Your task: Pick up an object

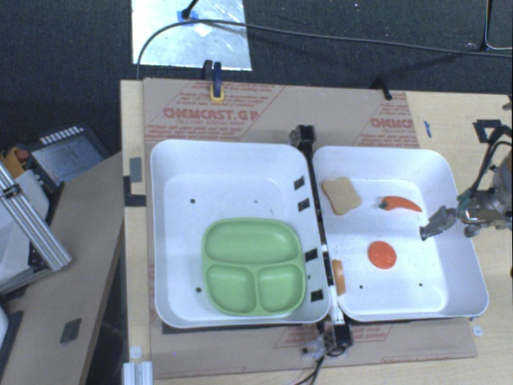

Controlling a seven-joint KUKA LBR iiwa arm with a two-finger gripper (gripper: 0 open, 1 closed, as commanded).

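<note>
The right bin (449,295) holds a tan bread-like piece (342,195) at its back left. A red-orange chili-shaped item (399,204) lies to the right of the bread, and an orange round piece (382,254) rests near the bin's middle. A small orange item (338,276) lies against the bin's left wall. My gripper (438,222) reaches in from the right edge, low over the right side of this bin. It is right of the chili and up-right of the round piece, with nothing seen in its hold.
The left bin (176,175) holds a green divided plate (254,265) in its front half. A black divider strip (314,215) runs between the bins. Cables and a metal sheet (192,18) lie beyond the bench.
</note>
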